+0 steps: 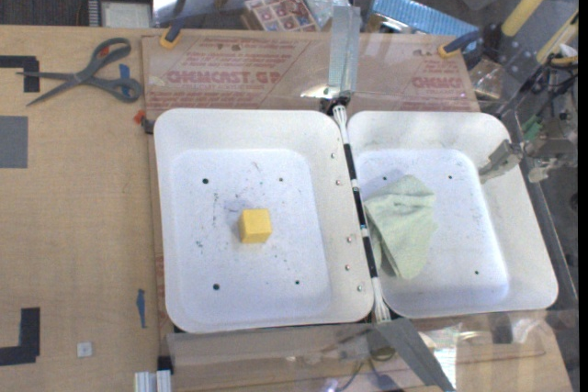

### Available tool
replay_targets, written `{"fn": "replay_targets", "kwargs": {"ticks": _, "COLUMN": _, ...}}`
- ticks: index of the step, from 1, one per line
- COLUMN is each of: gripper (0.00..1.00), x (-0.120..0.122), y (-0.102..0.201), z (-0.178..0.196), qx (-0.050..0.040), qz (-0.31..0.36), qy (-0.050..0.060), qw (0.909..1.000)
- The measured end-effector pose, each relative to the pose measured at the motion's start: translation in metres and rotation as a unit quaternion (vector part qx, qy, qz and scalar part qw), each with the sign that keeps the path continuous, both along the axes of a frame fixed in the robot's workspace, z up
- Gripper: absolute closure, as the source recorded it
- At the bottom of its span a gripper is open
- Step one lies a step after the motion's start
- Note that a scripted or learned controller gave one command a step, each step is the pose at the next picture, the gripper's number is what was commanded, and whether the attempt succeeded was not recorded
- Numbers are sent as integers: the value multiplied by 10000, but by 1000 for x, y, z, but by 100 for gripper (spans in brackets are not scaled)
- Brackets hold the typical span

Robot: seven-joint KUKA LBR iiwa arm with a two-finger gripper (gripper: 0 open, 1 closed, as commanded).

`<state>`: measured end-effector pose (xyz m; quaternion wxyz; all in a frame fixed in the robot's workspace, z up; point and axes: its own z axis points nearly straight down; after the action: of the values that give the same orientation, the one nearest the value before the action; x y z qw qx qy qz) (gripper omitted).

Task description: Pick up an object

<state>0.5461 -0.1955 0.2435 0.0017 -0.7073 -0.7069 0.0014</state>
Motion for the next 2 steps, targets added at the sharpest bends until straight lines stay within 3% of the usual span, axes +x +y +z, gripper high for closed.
{"fn": "replay_targets", "kwargs": {"ticks": 1, "gripper": 0, "x": -15, "y": 20, "z": -152, "qx": -4, "qz": -932, "qy": -6, "qw": 9956}}
{"fn": "replay_targets", "kwargs": {"ticks": 2, "gripper": 0, "x": 90, "y": 86, "z": -156, "qx": -9, "qz": -279, "qy": -64, "qw": 9996}}
